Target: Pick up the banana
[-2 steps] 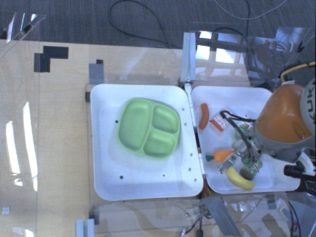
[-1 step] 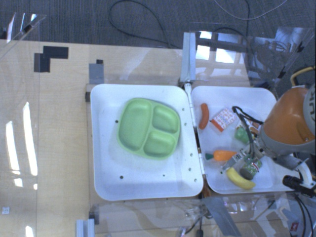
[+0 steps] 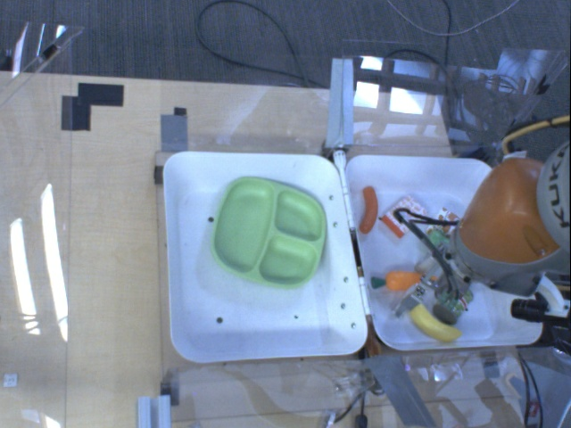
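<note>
I find the banana [image 3: 434,325] lying flat near the front edge of the right bin [image 3: 473,169], a short curved yellow piece with a smooth, plastic-looking skin. The pincer [image 3: 443,303] hangs just above its upper end, close enough that I cannot say whether they touch. Its mechanism is a tangle of dark links and a green part, and I cannot tell how the tips are set. Nothing shows the banana gripped.

The arm [image 3: 513,221] comes in from the right, its orange band bulking over the bin. I judge this low stance to be the approach for a grasp.

Crowding is my concern. A carrot [image 3: 400,281], orange with a green tip, lies just left of the pincer. A red sausage [image 3: 367,209] rests near the bin's left wall, and a small white and orange packet [image 3: 395,217] sits beside it. I judge the banana's rounded, slick form may slip from a poor grip.

The left bin [image 3: 192,328] holds a green tray [image 3: 269,230] with three moulded compartments and rounded corners, well apart from the work. Both bins sit on a pale wood-grain counter [image 3: 89,266].
</note>
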Controlling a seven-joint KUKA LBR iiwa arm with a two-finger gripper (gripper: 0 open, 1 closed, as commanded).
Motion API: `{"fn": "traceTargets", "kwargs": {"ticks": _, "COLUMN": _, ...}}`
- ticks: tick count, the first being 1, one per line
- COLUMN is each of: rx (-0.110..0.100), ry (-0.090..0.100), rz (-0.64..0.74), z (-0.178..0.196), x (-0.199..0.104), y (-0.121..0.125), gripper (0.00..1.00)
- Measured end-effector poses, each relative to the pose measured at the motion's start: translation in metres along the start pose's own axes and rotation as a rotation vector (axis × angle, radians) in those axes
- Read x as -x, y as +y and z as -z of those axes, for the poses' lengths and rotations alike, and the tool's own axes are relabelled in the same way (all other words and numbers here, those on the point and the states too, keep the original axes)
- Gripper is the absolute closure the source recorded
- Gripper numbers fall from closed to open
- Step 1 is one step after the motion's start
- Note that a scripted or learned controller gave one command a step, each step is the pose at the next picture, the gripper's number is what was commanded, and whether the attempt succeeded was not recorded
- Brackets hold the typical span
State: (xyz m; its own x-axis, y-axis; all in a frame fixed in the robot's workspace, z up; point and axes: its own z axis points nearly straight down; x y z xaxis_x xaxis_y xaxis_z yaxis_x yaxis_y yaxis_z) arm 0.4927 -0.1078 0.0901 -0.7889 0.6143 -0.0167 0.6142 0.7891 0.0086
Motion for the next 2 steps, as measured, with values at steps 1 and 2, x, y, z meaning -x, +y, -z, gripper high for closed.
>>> {"fn": "traceTargets", "kwargs": {"ticks": 1, "rx": 0.005, "ry": -0.003, "rz": 0.0, "z": 0.012, "x": 0.001, "y": 0.003, "gripper": 1.0}}
{"fn": "traceTargets", "kwargs": {"ticks": 2, "rx": 0.01, "ry": -0.01, "rz": 0.001, "z": 0.024, "x": 0.003, "y": 0.006, "gripper": 1.0}}
